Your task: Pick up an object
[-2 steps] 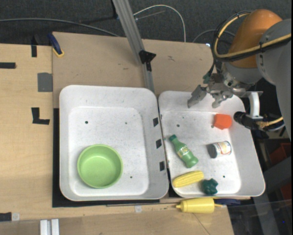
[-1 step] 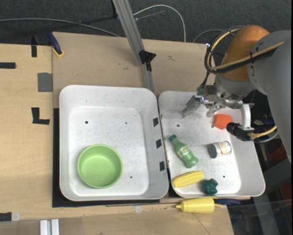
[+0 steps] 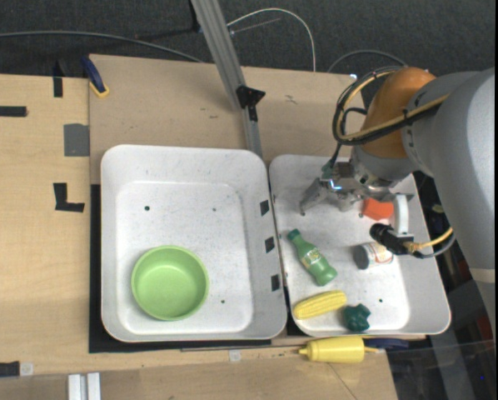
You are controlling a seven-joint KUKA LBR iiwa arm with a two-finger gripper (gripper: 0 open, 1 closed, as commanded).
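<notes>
Hovering over the top of the right bin point(image 3: 415, 307), the pincer point(image 3: 314, 197) looks spread and isn't pinching anything. The closest target is the green bottle point(image 3: 310, 257), just below it toward the camera, with its long axis running diagonally, cap end nearest.

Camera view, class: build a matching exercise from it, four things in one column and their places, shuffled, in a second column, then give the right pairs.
Things
1. green bowl
2. green bottle
3. corn cob
4. yellow bottle

Places
A. on the bench, just outside the right bin's near rim
B. left bin, near-left corner
C. right bin, by its near edge, beside a dark green piece
D. right bin, lying near its left wall

Pairs: 1-B, 2-D, 3-C, 4-A
</notes>
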